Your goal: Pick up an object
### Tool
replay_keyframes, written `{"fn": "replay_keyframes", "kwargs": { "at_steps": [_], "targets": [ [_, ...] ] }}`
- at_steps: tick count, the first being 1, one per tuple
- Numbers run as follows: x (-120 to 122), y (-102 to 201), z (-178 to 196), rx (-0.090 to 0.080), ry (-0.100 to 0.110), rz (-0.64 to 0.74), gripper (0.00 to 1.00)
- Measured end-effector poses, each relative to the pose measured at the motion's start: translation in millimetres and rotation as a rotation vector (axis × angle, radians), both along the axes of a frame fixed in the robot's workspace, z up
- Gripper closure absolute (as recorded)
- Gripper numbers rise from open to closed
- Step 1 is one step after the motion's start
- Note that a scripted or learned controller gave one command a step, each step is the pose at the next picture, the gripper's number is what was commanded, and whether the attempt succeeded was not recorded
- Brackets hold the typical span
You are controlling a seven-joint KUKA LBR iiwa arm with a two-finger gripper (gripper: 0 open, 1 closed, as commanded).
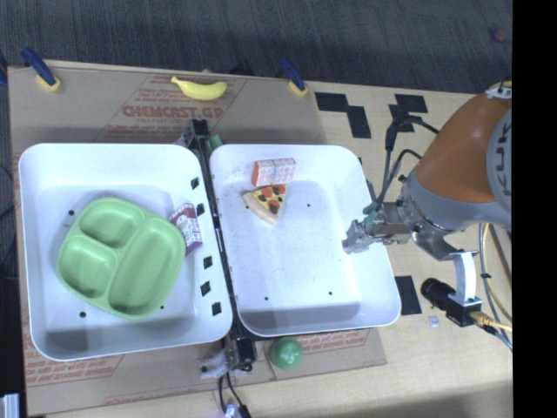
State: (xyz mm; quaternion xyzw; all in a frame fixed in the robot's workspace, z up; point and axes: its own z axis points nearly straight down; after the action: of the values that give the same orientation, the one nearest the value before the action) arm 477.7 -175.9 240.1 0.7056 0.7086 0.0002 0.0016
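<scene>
Fingers of mine, on my gripper (357, 238), sit at the right edge of the right bin (296, 307), right of centre in the frame; whether they are apart or closed I cannot tell, and I see nothing between them. In that bin's upper left lie a pizza slice (265, 201) and, just above it, a small orange-and-white box (272, 171). The left bin (52, 168) holds a green divided tray (120, 255) with a small wrapped packet (187, 225) at its right edge.

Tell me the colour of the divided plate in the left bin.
Light green, seen in the camera view: the three-compartment plastic plate.
</scene>
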Motion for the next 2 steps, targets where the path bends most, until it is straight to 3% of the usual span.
{"fn": "replay_keyframes", "kwargs": {
  "at_steps": [1, 2],
  "targets": [
    [-0.1, 0.1, -0.2, 0.000, 0.001, 0.000, 0.00],
    [-2.0, 41.1, -120.7, 0.004, 0.007, 0.003, 0.00]
  ]
}}
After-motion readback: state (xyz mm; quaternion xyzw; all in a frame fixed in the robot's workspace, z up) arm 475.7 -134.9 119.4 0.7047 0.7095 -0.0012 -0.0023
